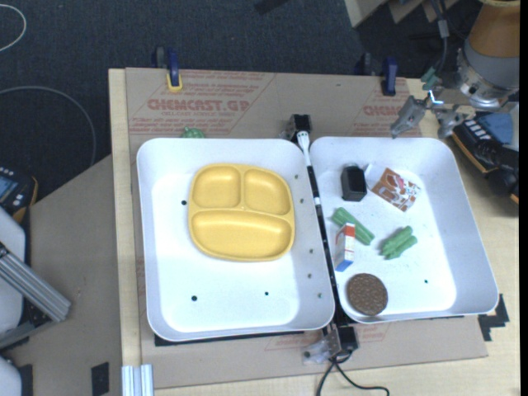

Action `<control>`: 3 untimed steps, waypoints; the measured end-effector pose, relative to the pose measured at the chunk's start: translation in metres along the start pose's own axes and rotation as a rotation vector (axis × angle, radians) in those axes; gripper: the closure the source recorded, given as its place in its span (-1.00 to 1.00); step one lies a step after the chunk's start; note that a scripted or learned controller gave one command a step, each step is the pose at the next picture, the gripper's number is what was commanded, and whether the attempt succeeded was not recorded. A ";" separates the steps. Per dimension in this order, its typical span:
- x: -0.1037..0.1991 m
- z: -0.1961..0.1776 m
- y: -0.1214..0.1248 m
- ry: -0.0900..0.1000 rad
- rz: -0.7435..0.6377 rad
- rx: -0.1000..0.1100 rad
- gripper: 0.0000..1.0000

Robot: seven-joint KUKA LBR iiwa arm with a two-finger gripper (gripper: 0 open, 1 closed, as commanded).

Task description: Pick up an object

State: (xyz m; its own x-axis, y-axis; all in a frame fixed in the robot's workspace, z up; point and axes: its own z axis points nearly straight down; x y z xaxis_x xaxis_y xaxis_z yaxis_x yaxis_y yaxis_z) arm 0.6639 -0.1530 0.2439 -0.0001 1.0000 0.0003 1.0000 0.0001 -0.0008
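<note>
The right bin (462, 221) holds several small items: a black block (353, 182), a printed red-and-white packet (396, 189), two green pieces (352, 225) (398, 242), a white tube with red and blue print (345, 246) and a brown round disc (366, 293). My gripper (426, 120) hangs above the far edge of that bin, beyond the packet and to the right of the black block. It is open, and nothing is between its fingers.
A yellow divided plate (242, 211) lies in the left bin (165, 254). Blue clamps (172, 63) (389, 77) hold the cardboard sheet at the back. A black clip (301, 127) sits on the rim between the bins.
</note>
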 end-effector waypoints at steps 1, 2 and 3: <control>0.069 -0.134 -0.035 0.000 -0.007 -0.014 -1.00; 0.065 -0.137 -0.034 -0.003 -0.002 -0.007 1.00; 0.113 -0.102 -0.111 0.002 -0.003 0.007 1.00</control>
State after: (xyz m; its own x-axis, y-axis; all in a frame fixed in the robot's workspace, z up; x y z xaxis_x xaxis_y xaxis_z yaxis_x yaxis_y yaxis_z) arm 0.5534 -0.0402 0.3462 -0.0027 1.0000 0.0022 1.0000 0.0027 -0.0076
